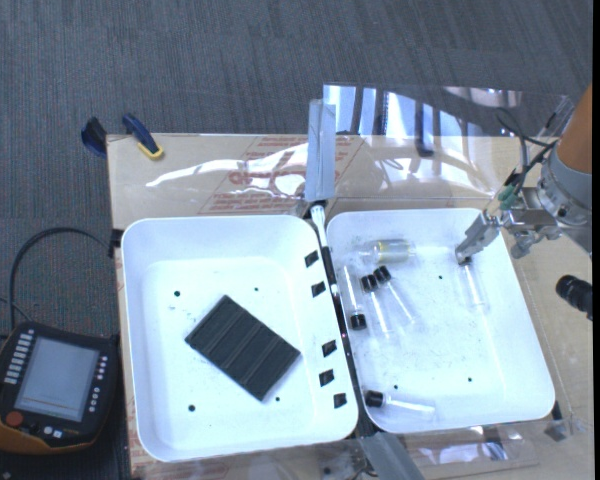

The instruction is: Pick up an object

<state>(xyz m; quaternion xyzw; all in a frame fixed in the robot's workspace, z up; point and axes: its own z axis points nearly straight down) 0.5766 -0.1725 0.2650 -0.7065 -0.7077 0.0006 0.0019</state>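
At the near edge of the right bin (pixel 540 388) lies one clear tube with a black cap (pixel 398 402). Farther in, near that bin's left side, four more clear tubes with black caps (pixel 378 296) lie in a loose cluster, some touching, and one clear tube without a visible cap (pixel 473 286) lies alone toward the right wall. Beyond the cluster sits one small clear bottle with a yellowish tint (pixel 390 250), near the far wall. The left bin (pixel 140 268) holds one dark ribbed slab (pixel 243 347), lying flat and turned at an angle, with bare white floor all around it. Five black clips (pixel 326 348) run along the divide between the bins. A handheld control screen (pixel 52 378) rests off the bench at the near left. The gripper (pixel 472 248) hangs over the right bin's far right part, nothing between its fingers; whether they are parted cannot be judged. The middle of the right bin's floor is open.
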